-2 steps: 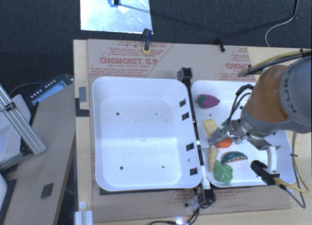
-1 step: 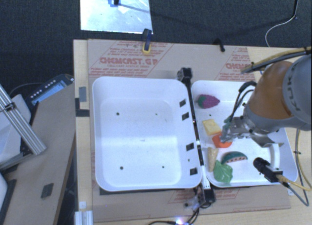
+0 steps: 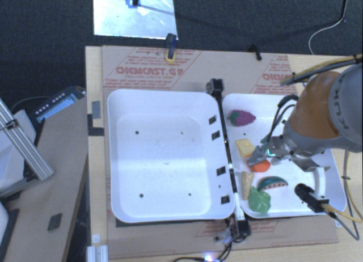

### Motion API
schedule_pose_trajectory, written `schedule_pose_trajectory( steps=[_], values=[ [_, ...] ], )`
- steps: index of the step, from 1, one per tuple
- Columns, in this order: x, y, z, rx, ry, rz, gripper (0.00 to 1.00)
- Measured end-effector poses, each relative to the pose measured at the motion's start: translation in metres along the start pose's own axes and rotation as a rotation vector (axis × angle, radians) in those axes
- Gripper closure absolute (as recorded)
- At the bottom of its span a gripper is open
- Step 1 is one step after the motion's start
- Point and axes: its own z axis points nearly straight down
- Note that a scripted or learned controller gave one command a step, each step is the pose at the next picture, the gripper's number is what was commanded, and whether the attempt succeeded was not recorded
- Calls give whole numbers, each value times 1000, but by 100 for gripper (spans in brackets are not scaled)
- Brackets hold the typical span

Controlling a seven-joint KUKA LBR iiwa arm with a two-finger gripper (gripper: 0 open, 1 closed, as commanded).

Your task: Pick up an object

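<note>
My gripper [image 3: 261, 157] is low in the right bin [image 3: 332, 190], reaching in from the right. It hangs directly over an orange object [image 3: 261, 166] and partly covers it. A yellow block [image 3: 244, 147] lies just left of the gripper. A purple bunch of grapes [image 3: 242, 117] sits toward the bin's far left corner. Nearer the front lie a watermelon slice [image 3: 272, 184], a pale cone-shaped piece [image 3: 247, 183] and a green lumpy object [image 3: 259, 201].
The left bin [image 3: 122, 198] stands beside the right one, divided from it by a ridge with black clips [image 3: 221, 153]. The grey and orange arm [image 3: 317, 113] covers the right bin's far right part.
</note>
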Motion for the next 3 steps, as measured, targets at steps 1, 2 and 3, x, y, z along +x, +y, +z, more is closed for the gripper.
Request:
schedule_pose_trajectory(
  steps=[1,2,3],
  values=[
    [4,-33,45,5,1,2,0],
    [4,-30,32,-2,0,-1,100],
    [81,23,-63,-12,2,-12,100]
  ],
)
